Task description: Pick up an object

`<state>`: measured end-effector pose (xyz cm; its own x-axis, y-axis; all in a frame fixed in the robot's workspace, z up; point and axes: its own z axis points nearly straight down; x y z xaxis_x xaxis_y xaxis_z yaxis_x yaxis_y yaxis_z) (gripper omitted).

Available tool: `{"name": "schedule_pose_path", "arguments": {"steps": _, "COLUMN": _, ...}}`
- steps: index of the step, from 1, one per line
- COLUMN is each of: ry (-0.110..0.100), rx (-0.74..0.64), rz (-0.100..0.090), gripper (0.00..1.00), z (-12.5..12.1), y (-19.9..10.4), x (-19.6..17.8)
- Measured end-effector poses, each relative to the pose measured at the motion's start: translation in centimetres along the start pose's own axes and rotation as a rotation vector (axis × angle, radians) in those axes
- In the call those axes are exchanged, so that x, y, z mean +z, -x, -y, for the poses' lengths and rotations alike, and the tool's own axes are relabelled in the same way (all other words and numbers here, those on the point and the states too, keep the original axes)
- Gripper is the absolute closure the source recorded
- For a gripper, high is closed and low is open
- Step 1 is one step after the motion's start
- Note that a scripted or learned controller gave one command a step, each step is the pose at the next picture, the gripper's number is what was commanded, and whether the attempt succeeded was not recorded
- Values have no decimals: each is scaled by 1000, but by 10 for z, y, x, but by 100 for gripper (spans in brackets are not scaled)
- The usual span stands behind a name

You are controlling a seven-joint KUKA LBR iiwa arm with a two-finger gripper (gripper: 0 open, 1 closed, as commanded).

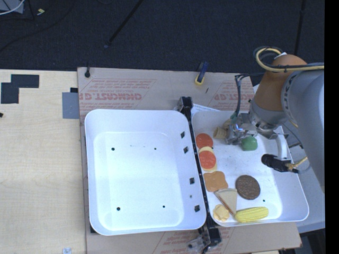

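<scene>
Green object (249,143) lay in the right bin (296,205), at its upper end, just beside the gripper (239,133); whether the claw was released or clenched could not be told. Judged stage: approach made, nothing lifted; grasp and raise remained

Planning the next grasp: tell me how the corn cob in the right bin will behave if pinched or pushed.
The corn cob lies on its side near the right bin's front wall. Its rounded, elongated shape suggests it may roll if nudged across its length. It looks like moulded toy food, so probably stiff and light. Its bumpy surface may help the grip.
</scene>
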<state>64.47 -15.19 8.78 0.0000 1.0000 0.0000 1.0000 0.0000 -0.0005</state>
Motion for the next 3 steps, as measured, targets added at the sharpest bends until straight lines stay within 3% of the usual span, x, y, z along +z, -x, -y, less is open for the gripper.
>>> {"name": "schedule_pose_path", "arguments": {"steps": 1, "ry": 0, "rx": -1, "rz": 1, "gripper": 100, "z": 1, "y": 21, "x": 0}}
{"name": "schedule_pose_path", "arguments": {"steps": 2, "ry": -1, "rx": -2, "rz": 0, "gripper": 0, "z": 1, "y": 21, "x": 0}}
{"name": "schedule_pose_path", "arguments": {"steps": 3, "ry": 1, "rx": -1, "rz": 1, "gripper": 0, "z": 0, "y": 61, "x": -1}}
